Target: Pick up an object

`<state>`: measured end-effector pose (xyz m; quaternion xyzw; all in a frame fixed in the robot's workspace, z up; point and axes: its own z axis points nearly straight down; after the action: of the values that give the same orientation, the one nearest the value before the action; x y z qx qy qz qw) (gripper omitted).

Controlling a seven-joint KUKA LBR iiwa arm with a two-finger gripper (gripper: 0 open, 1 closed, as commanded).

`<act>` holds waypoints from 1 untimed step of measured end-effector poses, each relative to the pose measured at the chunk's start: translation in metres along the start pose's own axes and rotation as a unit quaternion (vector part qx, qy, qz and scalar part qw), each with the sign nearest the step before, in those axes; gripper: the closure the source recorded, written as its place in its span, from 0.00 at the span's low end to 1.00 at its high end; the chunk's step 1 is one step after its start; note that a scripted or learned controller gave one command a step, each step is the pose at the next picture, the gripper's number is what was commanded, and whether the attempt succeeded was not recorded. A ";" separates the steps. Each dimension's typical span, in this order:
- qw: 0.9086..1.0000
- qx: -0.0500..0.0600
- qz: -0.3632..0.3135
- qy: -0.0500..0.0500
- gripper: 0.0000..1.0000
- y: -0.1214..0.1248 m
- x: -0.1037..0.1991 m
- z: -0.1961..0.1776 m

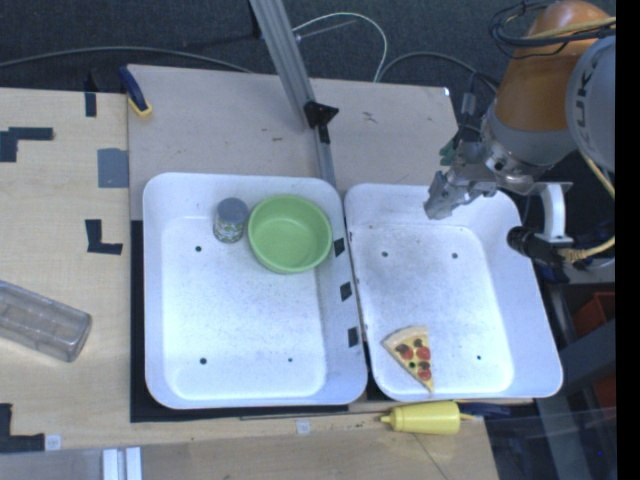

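Bins sit side by side on the bench: a shallow white left bin [170, 368] and a shallow white right bin [520, 298], their inner rims touching along the middle. The grey arm with its orange band [545, 78] comes in from the right, and the two-finger gripper [440, 205] hangs over the far edge of the right bin, near that bin's upper rim. Whether the pincer is open or closed cannot be told from this angle; nothing can be seen held in it.

Objects to pick are spread across both bins. A toy slice of pizza with red toppings [411, 354] lies flat in the near part of the right bin, well apart from the gripper. In the left bin, a round light-green plastic bowl [289, 233] stands upright at the far right corner, and a small grey cylindrical can [230, 219] stands just beside it on its left.

Outside the bins, a yellow plastic bottle [424, 418] lies on its side against the near rim of the right bin, and a clear plastic cylinder [40, 320] lies on the bench at the left.
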<state>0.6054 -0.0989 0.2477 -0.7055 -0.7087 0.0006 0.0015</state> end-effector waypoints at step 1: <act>1.000 0.000 -0.001 0.000 1.00 -0.025 0.049 -0.005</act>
<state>0.5798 -0.0504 0.2530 -0.7049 -0.7093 0.0002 0.0017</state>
